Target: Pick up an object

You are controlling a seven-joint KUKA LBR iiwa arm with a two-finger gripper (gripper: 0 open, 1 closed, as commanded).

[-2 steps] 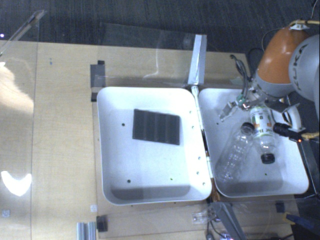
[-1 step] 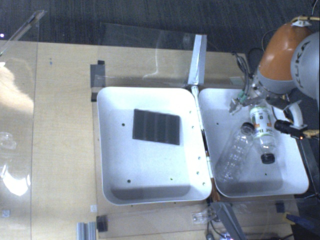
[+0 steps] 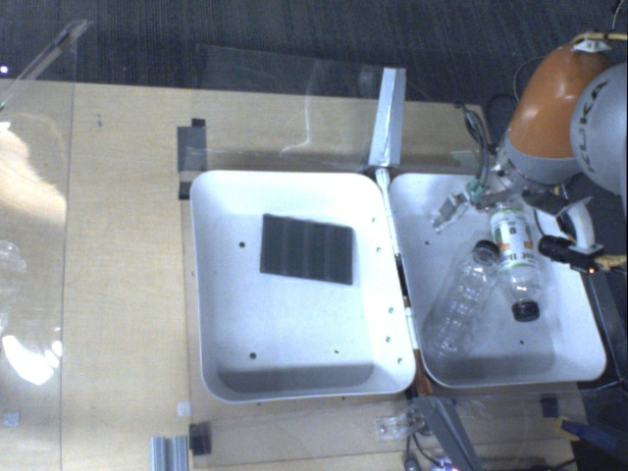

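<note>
Presently, the gripper [image 3: 469,200] sits low over the upper left part of the right bin [image 3: 432,346], and whether its fingers are spread or pressed together cannot be told from this angle; nothing is seen between them. Just right of the gripper, a clear bottle with a white and green label [image 3: 512,253] lies on the bin floor, its black cap pointing toward the near edge. Beside it on the left, a second clear plastic bottle [image 3: 459,302] lies slantwise, its dark cap close to the labelled bottle. Behind the gripper, the grey arm with its orange band [image 3: 549,101] enters from the right, cables trailing along its wrist. The left bin [image 3: 211,292] holds a flat dark rectangular object [image 3: 306,249] lying near the middle of its floor. Both bins rest side by side on the pale wooden worktop [image 3: 118,263].
</note>
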